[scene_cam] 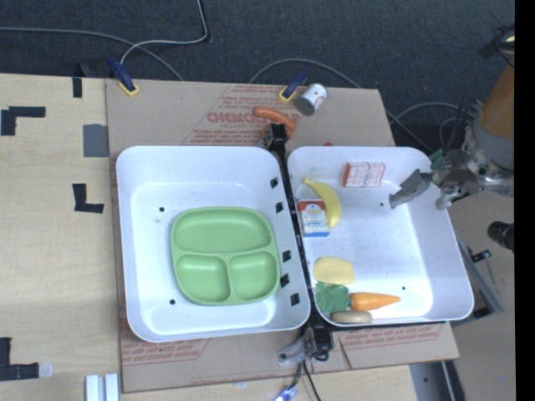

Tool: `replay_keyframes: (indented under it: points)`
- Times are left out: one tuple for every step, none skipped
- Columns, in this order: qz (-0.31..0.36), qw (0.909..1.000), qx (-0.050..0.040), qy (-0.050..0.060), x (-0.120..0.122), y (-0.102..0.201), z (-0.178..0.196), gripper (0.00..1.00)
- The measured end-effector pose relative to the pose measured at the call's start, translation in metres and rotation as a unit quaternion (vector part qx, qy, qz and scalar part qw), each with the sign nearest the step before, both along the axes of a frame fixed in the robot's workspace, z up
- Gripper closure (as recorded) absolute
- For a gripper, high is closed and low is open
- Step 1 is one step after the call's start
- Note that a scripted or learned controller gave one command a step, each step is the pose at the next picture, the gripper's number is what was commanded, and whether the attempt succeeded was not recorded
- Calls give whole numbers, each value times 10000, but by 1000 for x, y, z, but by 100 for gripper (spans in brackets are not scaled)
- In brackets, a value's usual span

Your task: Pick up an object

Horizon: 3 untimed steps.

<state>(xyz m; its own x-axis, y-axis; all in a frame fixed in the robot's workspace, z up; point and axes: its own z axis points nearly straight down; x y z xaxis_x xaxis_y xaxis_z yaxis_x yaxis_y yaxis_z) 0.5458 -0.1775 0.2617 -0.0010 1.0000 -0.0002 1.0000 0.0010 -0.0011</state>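
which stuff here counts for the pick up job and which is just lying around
For the job: pincer; banana; carrot; red and white carton; pink box; yellow lemon-like piece.

Lying about: green divided plate; blue and yellow clamps; cables.

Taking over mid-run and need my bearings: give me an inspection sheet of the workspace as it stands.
Surface: two white bins side by side on cardboard sheet over the wooden bench.
Job's things: right bin holds banana, small carton, red-patterned box, yellow piece, green piece, carrot.
Clutter: green divided plate in left bin.
Hand: hand over right bin's far right side, nothing visibly held.
Cables: black cable on the dark floor beyond the bench.
Surroundings: two blue-and-yellow clamps on the cardboard's far edge.
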Motion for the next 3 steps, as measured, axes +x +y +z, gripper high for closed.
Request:
replay_keyframes:
  points:
    - [5, 10000, 8, 17, 22, 63, -120, 0]
    - [0, 10000, 0, -31, 93, 72, -165, 0]
    - [7, 10000, -1, -21, 93, 72, -155, 100]
